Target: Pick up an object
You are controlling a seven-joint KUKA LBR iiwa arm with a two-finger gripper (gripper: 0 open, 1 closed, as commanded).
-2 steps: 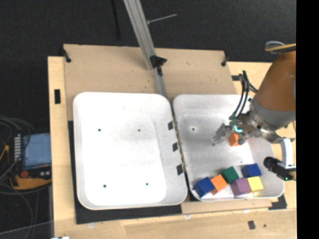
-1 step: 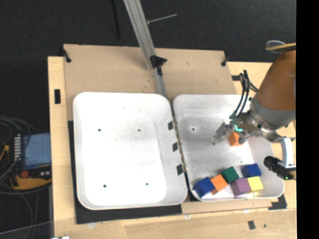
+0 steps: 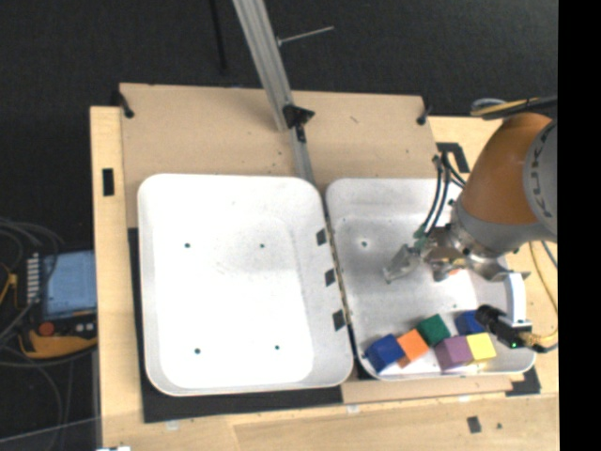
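Blocks sit bunched along the near edge of the right bin [image 3: 376, 205]: a blue block [image 3: 383, 351], orange block [image 3: 412, 345], green block [image 3: 433, 330], purple block [image 3: 455, 351] and yellow block [image 3: 482, 347]. My gripper [image 3: 402, 263] hangs over the bin's middle (well apart from them); its jaws look spread, I think, with nothing between.

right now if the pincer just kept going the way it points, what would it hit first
Most likely the bare floor of the right bin. The pincer points left and down, away from the blocks in the bin's near corner. Depth is unclear from this one slanted view, so its height above the floor cannot be told.
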